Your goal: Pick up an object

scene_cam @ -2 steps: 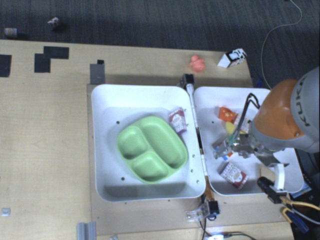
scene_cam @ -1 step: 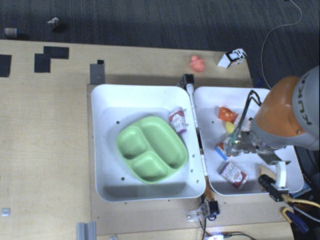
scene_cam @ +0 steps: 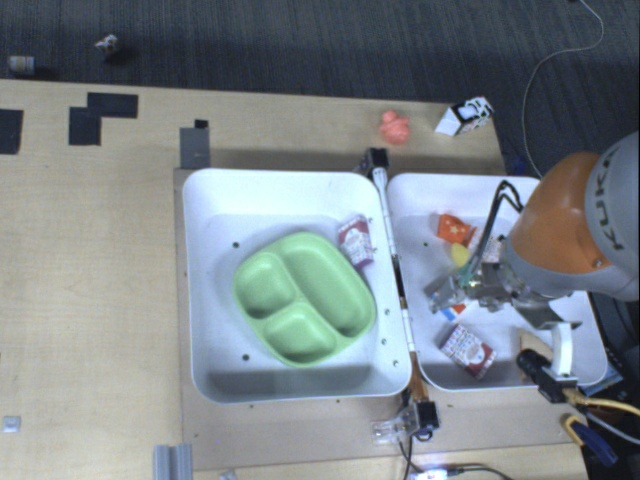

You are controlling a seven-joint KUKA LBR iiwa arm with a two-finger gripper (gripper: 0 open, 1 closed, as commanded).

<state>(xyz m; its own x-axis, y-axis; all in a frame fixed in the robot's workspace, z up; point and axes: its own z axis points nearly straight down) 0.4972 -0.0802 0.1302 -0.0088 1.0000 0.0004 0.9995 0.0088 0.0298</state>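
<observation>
Where gripper [scene_cam: 462,286] hovers, packet [scene_cam: 466,348] nearby

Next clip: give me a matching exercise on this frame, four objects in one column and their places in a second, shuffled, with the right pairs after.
Things:
1. green divided plate
2. orange object
3. pink object
4. red and white packet

Places:
A. on the bench beyond the bins
B. near front of the right bin
C. middle of the left bin
D. far part of the right bin

Pairs: 1-C, 2-D, 3-A, 4-B
</observation>
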